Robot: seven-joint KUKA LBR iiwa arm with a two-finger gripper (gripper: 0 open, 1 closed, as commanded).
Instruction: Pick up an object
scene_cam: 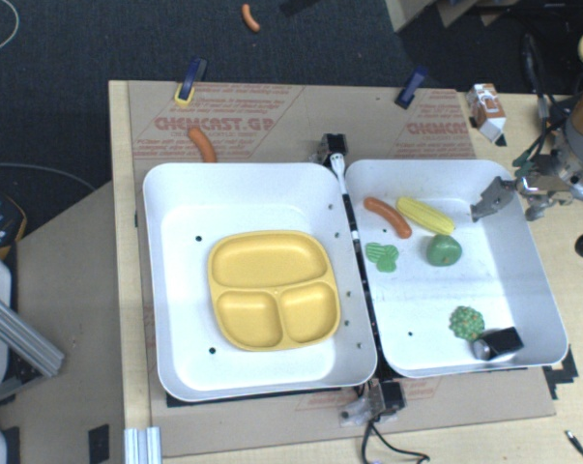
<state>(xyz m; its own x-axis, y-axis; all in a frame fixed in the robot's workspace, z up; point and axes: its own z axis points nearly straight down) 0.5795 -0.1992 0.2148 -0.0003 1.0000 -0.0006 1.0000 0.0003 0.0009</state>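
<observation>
At the near edge of the tabletop (pixel 272 428), a tangle of black cable (pixel 383 433) and a small clamp (pixel 388 394) sit just below the gap between the 2 white bins. The left bin (pixel 175 211) holds a yellow divided plate (pixel 272 288) with 3 compartments, lying flat near its middle. The right bin (pixel 523 288) holds 6 small things: a black and silver block (pixel 494 343) in the near right corner, a green broccoli floret (pixel 466 322) just beside it, a round green ball (pixel 444 250), a green leafy piece (pixel 381 255) near the left wall, an orange sausage (pixel 388 217) and a yellow corn cob (pixel 425 215) side by side toward the far wall. The gripper (pixel 509 196) hangs over the far right corner of that bin, well apart from the toys; nothing lies between its fingers, though how wide they stand cannot be made out. Another orange sausage (pixel 203 144) rests on the cardboard behind the left bin.
</observation>
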